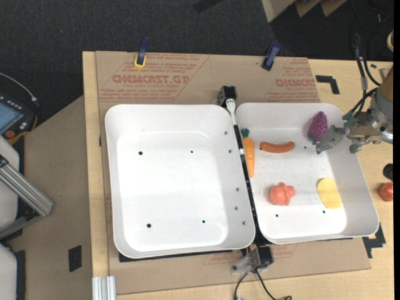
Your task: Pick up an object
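The right bin (369, 211) has all the stuff in it: a purple grape-looking bunch (317, 125) sits at the far right, a little sausage (276, 147) lies just left of it toward the middle, and a carrot (249, 157) is tucked along the bin's left wall, lying lengthwise right beside the divider. Nearer to the camera there's a reddish-orange lumpy thing (281, 193), maybe a tomato or a strawberry, hard to say at this size, and a yellow piece (329, 192) to its right, possibly a lemon or a banana chunk. The claw (340, 137) comes in from the right and hangs at the bin's far right edge, just beside the purple bunch on its near-right side. The view is too small for me to tell whether its fingers are spread or closed, and I don't see anything gripped between them. The left bin (125, 186) sits right next to the other one, touching along the middle. Both rest on a cardboard sheet (187, 74) laid over the worktop, with a small orange-red object (386, 192) lying out on the worktop past the right bin's right edge.
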`<state>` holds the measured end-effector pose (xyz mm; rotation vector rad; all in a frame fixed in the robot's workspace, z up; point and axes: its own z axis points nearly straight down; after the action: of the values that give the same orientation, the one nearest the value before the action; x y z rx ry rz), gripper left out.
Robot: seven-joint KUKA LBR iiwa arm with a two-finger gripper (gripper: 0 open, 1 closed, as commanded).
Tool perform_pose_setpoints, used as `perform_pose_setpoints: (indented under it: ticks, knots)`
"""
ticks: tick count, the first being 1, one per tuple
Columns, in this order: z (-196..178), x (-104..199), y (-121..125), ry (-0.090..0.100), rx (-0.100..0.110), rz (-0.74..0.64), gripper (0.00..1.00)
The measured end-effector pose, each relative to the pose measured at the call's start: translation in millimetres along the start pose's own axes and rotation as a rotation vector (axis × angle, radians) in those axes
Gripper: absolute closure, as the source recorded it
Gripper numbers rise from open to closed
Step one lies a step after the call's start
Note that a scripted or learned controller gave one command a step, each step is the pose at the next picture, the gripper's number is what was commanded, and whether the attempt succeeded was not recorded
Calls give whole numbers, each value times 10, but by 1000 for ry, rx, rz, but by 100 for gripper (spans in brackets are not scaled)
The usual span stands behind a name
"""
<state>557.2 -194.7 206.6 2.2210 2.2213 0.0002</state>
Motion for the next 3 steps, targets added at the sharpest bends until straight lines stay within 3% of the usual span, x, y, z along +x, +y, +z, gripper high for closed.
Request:
perform_pose_setpoints:
  ticks: [1,2,3]
  knots:
    - [-1095,-324,-303,-7,-13,3,0]
    - [-3104,-11,-476,-7,-21,-3,0]
    - [-3315,664,-781,0,-8,-7,0]
